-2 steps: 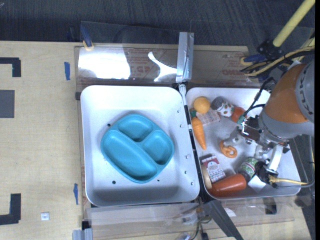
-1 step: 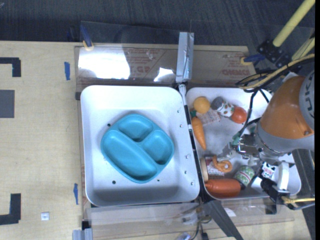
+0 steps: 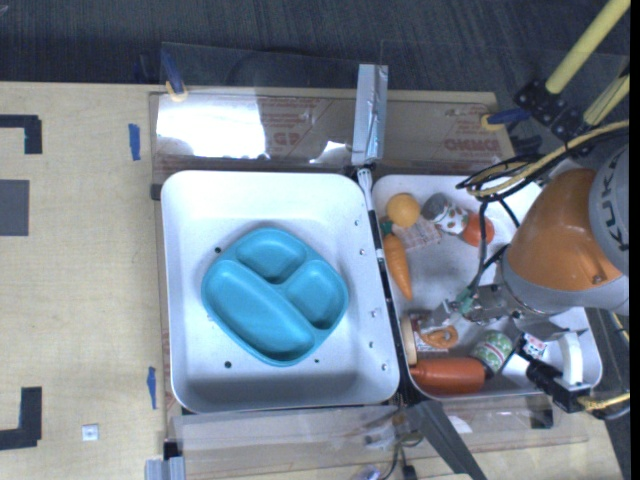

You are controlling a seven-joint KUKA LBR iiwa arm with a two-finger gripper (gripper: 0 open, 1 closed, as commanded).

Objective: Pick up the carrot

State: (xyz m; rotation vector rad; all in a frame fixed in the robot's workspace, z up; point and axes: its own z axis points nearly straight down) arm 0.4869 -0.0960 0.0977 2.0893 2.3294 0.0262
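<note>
1. Carrot (image 3: 398,263) is lying in the right bin (image 3: 440,187), hard against its left wall, tip pointing down the frame; a yellow fruit (image 3: 403,209) is sitting just above its top end
2. Risk, as I judge it: with the wall crowding one side, a finger may be landing on the rim or nudging the carrot away; the packet (image 3: 437,336) and sausage (image 3: 447,373) nearby could be getting caught instead
3. Arm is hanging over the bin's right half, orange band (image 3: 556,236) uppermost, gripper (image 3: 478,304) low among the clutter, apart from the carrot
4. Jaws: cannot tell whether apart or together
</note>
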